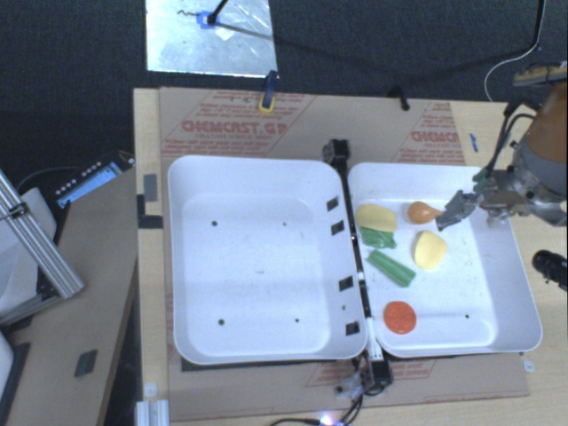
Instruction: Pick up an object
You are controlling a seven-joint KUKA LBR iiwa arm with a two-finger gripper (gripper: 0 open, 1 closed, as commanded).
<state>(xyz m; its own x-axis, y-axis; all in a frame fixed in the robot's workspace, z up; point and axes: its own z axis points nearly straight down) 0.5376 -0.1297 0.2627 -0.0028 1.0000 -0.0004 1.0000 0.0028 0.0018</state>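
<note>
The camera view looks down on 2 white bins side by side. The left bin (257, 264) carries nothing to grasp; the right bin (510, 327) holds every candidate. The gripper (454, 211) hangs over the upper part of the right bin, just beside the orange piece (421, 211), which lies near the bin's far wall. Whether the pincer is released or clenched cannot be told from here, and nothing shows between its tips.

The orange piece looks like the target, being nearest. A good grasp would probably mean centring over it and descending straight, since it is small and rounded and may roll off a glancing touch.

Other items sit close: a yellow piece (376, 216) by the divider (355, 247), a small green piece (377, 237) touching its lower edge, a longer green piece (391, 267) below, a pale yellow piece (430, 250) near the middle, and a red disc (399, 317) toward the front.

Open floor lies along the bin's right side and front right corner, giving room to approach. The far wall behind the orange piece likely limits travel there.
</note>
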